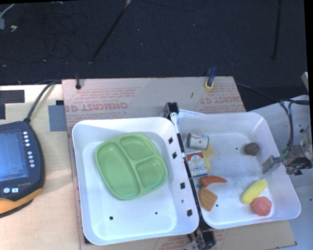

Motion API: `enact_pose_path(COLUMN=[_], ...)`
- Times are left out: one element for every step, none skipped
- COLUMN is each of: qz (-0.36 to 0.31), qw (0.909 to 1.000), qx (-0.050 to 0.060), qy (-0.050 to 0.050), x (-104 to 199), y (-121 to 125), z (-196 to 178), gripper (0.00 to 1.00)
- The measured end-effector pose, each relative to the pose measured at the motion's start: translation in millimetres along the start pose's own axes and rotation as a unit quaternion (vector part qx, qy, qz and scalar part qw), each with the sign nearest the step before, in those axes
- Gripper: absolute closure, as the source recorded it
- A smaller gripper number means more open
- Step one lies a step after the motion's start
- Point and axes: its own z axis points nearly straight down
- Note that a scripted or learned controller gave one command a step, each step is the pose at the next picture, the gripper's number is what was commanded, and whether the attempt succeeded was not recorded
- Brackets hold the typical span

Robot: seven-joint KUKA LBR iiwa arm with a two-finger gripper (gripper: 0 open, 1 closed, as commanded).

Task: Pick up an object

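Observation:
The right bin (233, 220) holds several small objects. A small can (197, 141) lies on its side at the back left, with a small carton (197, 164) in front of it. A red-orange chili shape (213, 180) and a tan waffle-like piece (207, 198) lie near the front left. A brown ball (251, 149) rests at the back right. A yellow corn cob (253, 191) and a pink-red lump (261, 206) sit at the front right. My gripper (287, 164) hangs at the bin's right wall, above the rim and apart from every object.
The left bin (99, 220) contains a green divided plate (130, 165). A black divider strip (181, 168) runs between the bins. A tablet-like pendant (11, 162) lies on the bench at far left. Cables (290, 124) hang near the arm at the right.

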Motion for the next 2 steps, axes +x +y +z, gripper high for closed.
enact_pose_path(qz=[0.002, 0.001], qw=[1.0000, 1.0000], qx=[-0.003, 0.001], qy=[-0.003, -0.001], x=[7.0, 64.8], y=[1.4, -1.0], z=[106.2, 122.8], gripper=[0.00, 0.00])
